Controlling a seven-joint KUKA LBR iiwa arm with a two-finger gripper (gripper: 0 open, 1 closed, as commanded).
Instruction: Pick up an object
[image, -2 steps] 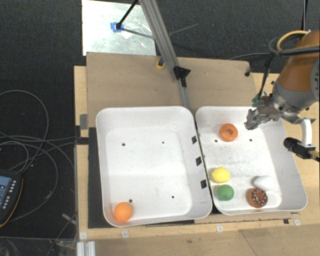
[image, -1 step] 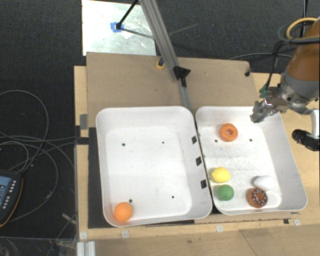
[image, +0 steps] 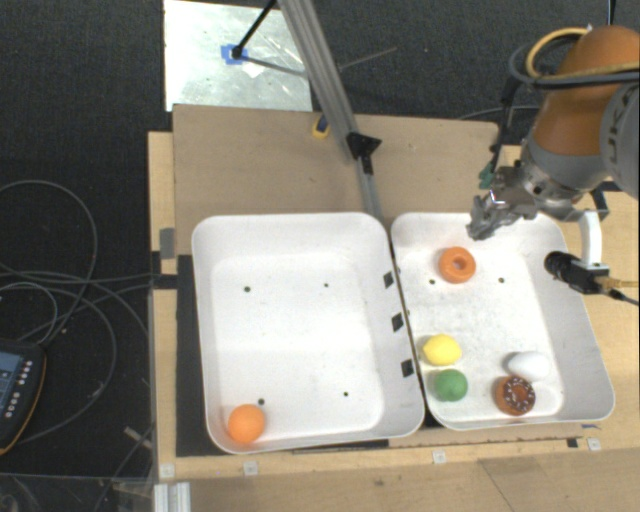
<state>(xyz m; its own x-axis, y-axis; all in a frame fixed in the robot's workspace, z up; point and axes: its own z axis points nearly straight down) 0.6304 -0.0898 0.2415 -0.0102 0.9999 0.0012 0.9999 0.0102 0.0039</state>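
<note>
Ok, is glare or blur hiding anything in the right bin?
Camera view: lighting is even and soft, the right bin shows no harsh glare; the white ball blends into the white floor; the end effector looks dark and slightly blurred.

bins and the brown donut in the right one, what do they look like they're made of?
Bins: probably moulded plastic, matte white; rounded corners, thin raised rims, small dark holes in the floor.
Brown donut: looks like a plastic or rubber toy; slightly glossy brown with pale speckles like painted sprinkles. Too small to tell hard from soft.
</note>
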